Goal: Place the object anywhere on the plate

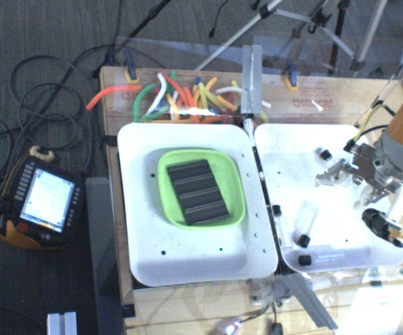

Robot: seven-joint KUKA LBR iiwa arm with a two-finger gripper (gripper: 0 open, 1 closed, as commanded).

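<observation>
A green plate (237, 187) lies in the left white bin (138, 215). Flat on the plate rests a dark grey ridged block (198, 191), covering most of its middle. My gripper (348, 187) hovers over the right side of the right bin (285, 145), well away from the plate. Its two grey fingers (329, 176) stand apart, open, with nothing between them.
In the right bin lie a clear tube with a black cap (304, 226) and small black pieces (323, 153). Coloured hoses (180, 98) are piled behind the bins. A metal divider (255, 159) separates the bins. A teach pendant (42, 199) sits on the floor at the left.
</observation>
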